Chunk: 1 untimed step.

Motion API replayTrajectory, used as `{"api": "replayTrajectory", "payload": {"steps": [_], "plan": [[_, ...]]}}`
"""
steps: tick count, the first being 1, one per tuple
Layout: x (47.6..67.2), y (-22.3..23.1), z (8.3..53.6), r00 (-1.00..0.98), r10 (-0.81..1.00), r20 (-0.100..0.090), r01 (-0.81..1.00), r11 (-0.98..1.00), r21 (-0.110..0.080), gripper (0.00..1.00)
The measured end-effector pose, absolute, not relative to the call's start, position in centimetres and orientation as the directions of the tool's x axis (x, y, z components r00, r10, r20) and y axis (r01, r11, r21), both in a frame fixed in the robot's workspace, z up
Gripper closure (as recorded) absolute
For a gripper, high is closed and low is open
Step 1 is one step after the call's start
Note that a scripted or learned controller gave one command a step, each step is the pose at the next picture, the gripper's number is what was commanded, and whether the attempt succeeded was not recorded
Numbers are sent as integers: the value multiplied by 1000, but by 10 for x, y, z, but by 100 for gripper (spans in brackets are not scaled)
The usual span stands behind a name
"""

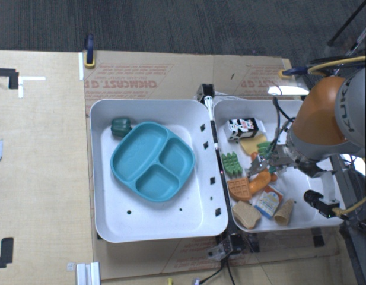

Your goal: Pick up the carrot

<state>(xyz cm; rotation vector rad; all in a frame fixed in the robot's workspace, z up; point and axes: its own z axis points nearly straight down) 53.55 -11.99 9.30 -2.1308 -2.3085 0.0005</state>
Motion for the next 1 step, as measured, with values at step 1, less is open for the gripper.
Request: {"api": "replayTrajectory", "payload": {"steps": [1], "plan": [[536,-121,102,-73,997,-1,997,73,0,100]]}}
